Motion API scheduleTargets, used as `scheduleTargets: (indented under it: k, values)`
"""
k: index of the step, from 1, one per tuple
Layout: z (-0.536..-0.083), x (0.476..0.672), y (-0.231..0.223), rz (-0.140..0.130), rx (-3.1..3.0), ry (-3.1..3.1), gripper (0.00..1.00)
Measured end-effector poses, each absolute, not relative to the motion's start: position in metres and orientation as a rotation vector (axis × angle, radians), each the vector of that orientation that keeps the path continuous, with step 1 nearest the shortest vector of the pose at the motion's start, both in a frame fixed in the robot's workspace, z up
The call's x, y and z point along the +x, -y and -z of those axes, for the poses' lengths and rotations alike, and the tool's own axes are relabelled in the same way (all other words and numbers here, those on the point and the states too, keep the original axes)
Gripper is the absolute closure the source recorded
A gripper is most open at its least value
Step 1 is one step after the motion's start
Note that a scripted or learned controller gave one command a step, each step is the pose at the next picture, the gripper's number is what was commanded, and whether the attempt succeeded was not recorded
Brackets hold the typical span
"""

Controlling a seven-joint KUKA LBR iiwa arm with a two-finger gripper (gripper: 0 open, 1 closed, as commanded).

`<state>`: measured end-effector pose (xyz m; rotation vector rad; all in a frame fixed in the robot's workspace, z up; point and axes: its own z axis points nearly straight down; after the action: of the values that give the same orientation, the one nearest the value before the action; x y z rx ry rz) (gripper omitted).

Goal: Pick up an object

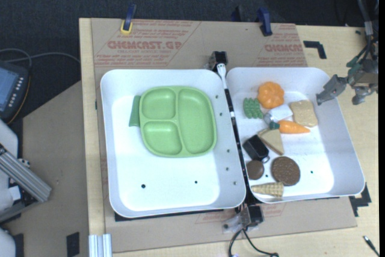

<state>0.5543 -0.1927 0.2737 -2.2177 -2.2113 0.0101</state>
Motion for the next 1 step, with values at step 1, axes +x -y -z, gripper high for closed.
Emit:
scheduleTargets:
  k: [1]
  values:
    - [-0.2803, 0.5565, 0.1922, 0.001, -2.222, 2.223, 0.00]
